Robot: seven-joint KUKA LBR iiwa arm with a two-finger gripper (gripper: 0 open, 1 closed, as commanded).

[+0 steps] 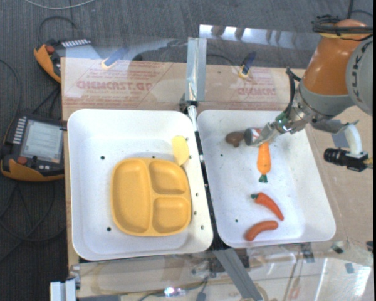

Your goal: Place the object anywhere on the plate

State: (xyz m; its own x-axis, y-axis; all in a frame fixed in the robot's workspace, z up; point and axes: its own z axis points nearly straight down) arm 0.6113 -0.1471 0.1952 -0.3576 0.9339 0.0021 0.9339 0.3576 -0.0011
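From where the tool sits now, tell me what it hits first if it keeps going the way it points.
Probably the small brown rounded object, lying just beyond the tool tip toward the divider in the right white bin. Height is unclear from this slanted view, so it might pass above it.

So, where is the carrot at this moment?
The carrot lies in the right bin, in its upper middle part, just below the gripper and above the red pepper.

Plate (151,196) in left bin (88,130); carrot (264,160), pepper (267,203), sausage (261,229) in right bin (313,193).
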